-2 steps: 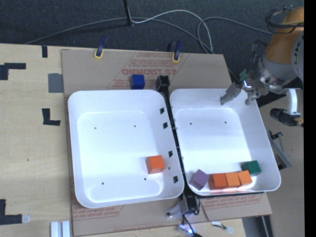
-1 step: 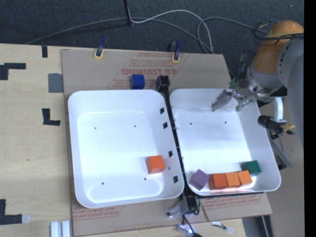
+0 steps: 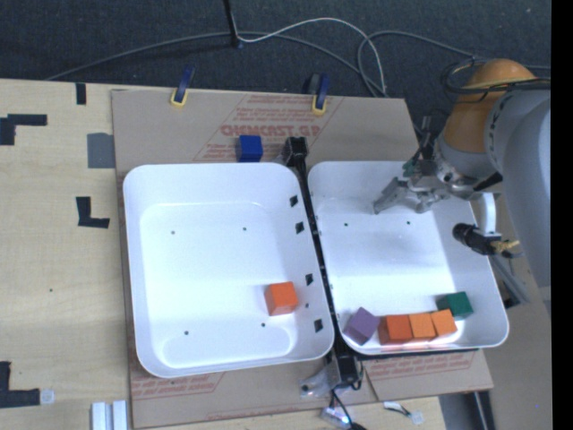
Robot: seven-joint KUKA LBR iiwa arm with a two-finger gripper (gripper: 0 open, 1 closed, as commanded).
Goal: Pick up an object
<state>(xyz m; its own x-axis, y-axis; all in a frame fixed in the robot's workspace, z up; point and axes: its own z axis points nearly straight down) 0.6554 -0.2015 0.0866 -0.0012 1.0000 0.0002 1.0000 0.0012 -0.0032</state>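
Note:
My gripper (image 3: 387, 204) hangs over the far part of the right bin (image 3: 376, 240), its grey fingers pointing down and to the left with a gap between them and nothing held. Along the right bin's near edge lie a purple block (image 3: 361, 325), two orange blocks (image 3: 395, 329) (image 3: 422, 327), a lighter orange block (image 3: 443, 323) and a green block (image 3: 457, 305). One orange cube (image 3: 281, 297) sits in the left bin (image 3: 179, 240) near its near right corner.
A blue cube (image 3: 250, 147) rests on the cardboard behind the left bin. A black divider (image 3: 309, 249) runs between the bins. Cables trail across the dark floor at the back. The arm's grey body (image 3: 528, 177) fills the right side.

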